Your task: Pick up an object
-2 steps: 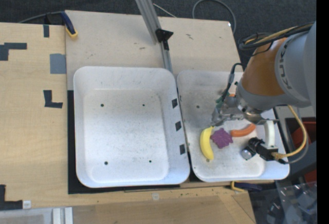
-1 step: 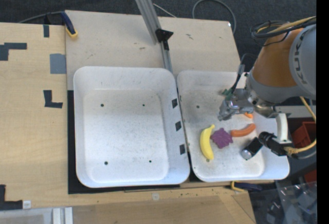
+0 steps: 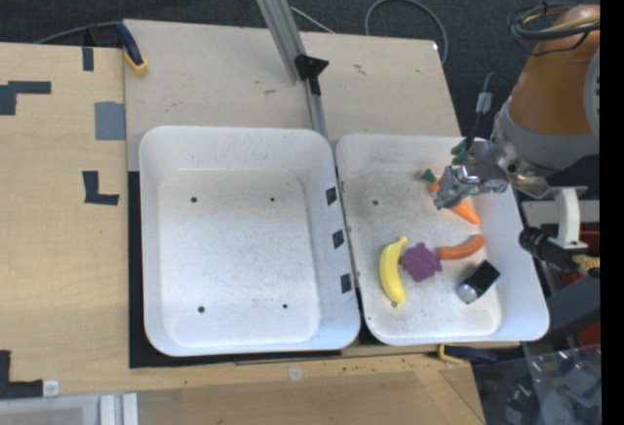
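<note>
Over the right bin's (image 3: 517, 316) far side, my gripper (image 3: 454, 187) sits low above the carrot (image 3: 466, 211); whether it is open or closed I cannot tell. Step: approach, nothing lifted. Next, a confirmed grasp. Nearby lie a sausage (image 3: 461, 248), purple grapes (image 3: 420, 261), banana (image 3: 392, 270), black block (image 3: 477, 281). No legible writing.

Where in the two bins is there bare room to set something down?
The left bin offers bare floor wall to wall. In the right bin, the free patch is the back-left area, bordered by the divider, the back wall and the banana. The front-right is crowded: banana, purple piece, orange carrots, black block, with the claw above.
</note>
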`<state>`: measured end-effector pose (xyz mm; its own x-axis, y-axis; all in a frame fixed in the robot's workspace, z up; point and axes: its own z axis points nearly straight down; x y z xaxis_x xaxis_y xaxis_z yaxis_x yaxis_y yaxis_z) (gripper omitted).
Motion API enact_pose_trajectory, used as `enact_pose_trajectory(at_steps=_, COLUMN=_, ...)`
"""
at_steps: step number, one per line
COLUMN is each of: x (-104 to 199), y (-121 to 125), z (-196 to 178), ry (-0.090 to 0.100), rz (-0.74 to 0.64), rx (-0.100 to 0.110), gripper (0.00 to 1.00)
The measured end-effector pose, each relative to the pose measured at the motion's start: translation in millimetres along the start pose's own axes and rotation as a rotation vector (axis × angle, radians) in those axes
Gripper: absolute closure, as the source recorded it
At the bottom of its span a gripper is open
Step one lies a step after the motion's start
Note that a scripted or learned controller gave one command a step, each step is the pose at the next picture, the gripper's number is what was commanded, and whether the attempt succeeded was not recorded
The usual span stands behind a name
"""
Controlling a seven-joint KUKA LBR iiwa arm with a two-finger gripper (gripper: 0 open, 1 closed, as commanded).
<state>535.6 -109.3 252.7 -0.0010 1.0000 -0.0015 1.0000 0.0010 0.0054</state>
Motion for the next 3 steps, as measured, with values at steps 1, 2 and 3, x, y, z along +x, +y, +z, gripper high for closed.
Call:
enact_pose_trajectory(at_steps=1, x=0.2, y=0.5, z=-15.5, ry=0.001, rz=0.000, rx=0.005, gripper=1.00)
enact_pose_trajectory(at_steps=2, x=48.2, y=16.4, z=-17.7, ry=0.003, rz=-0.006, rx=0.006, gripper=1.00)
enact_pose_trajectory(at_steps=3, x=107.4, y=39.6, z=-6.3, ry=0.002, rz=-0.007, rx=0.007, gripper=1.00)
